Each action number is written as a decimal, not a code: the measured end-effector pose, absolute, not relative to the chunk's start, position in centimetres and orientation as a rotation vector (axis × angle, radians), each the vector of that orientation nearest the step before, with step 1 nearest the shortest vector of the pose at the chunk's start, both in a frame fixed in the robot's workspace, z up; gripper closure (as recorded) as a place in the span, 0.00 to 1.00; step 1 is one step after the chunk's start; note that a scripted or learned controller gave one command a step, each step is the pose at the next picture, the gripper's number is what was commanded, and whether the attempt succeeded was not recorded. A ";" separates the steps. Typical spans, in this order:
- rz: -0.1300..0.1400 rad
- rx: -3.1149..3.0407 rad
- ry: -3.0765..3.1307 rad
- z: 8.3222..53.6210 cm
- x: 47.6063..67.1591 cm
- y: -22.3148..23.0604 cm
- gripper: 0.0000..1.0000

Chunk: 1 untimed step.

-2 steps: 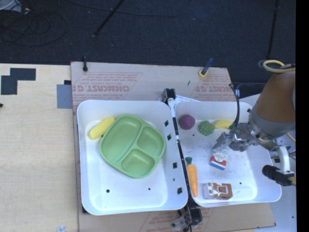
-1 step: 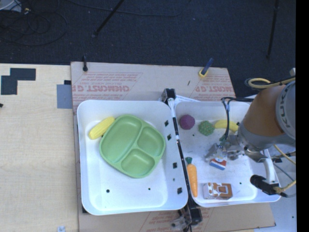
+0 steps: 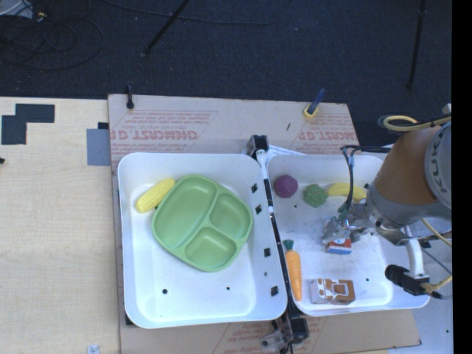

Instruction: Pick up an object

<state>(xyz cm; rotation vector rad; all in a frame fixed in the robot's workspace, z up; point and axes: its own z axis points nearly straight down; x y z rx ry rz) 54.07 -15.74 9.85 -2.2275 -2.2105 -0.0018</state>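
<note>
A robotics lab: 2 white bins [image 3: 133, 271], loose floor cables [image 3: 51, 28].

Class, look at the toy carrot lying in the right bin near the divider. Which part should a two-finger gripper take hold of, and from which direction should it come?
Grip the carrot across its thick orange middle, coming straight down from above. It lies flat along the bin wall, green top pointing away from the camera, so the fingers should probably close across its width. The left side looks tight against the wall, so that finger has little room.
</note>
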 end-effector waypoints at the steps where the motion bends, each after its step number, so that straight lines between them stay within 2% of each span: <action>1: 0.001 -2.218 -2.221 18.7 54.8 -6.8 1.00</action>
